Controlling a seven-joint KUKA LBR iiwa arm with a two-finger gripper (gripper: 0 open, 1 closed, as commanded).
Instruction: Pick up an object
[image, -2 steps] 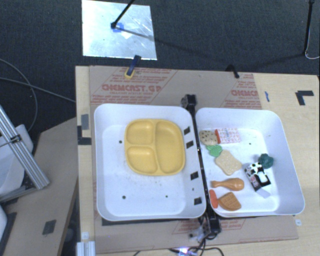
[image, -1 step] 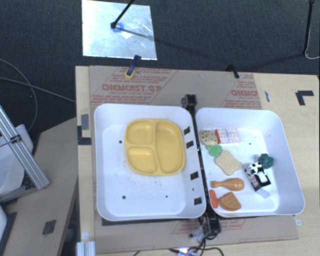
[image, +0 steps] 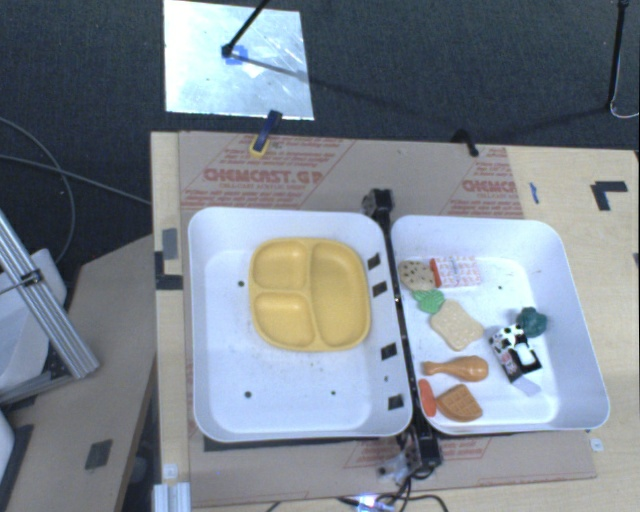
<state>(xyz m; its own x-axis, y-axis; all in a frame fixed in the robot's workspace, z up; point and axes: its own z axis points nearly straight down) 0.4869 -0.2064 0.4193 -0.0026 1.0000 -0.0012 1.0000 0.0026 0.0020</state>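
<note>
I judge the tan plastic drumstick (image: 456, 369) in the right white bin (image: 570, 300) easiest, its long axis running three-to-nine o'clock; my jaws' state I cannot tell.

Yellow tray (image: 308, 294), three compartments, flat in the left bin (image: 215, 400). In the right bin (image: 570, 290): a speckled tan cracker (image: 415, 272) touching a red-and-white packet (image: 455, 271); a green leaf piece (image: 430, 300) just below; a pale bread slice (image: 457, 325), tilted; a drumstick (image: 458, 369) lying sideways; an orange wedge (image: 459, 403) beside a red piece (image: 427, 398); a black-and-white block (image: 515, 352) touching a dark green lump (image: 533, 322).
</note>
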